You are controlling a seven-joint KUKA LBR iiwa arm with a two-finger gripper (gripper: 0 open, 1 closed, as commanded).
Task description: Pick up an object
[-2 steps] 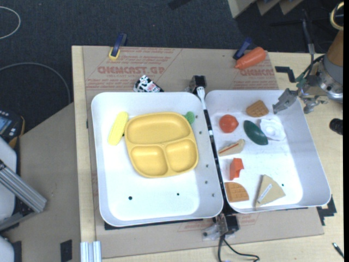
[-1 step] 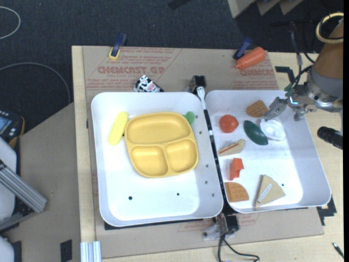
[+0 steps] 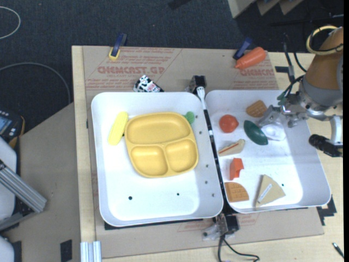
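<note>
Green, the dark leaf-shaped piece (image 3: 255, 132) lies just beside my fingers (image 3: 274, 125), toward the left, in the right bin (image 3: 311, 173). Whether my fingers are spread or pressed together I cannot tell. Nothing looks lifted yet, I judge; the pick remains. Nearby: a red tomato (image 3: 228, 123).

Bench (image 3: 82, 146) under two white bins (image 3: 158, 206)

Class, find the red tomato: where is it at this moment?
In the camera view the red tomato lies in the right bin, near its upper left corner, left of the dark green piece and above the sandwich wedge.
</note>
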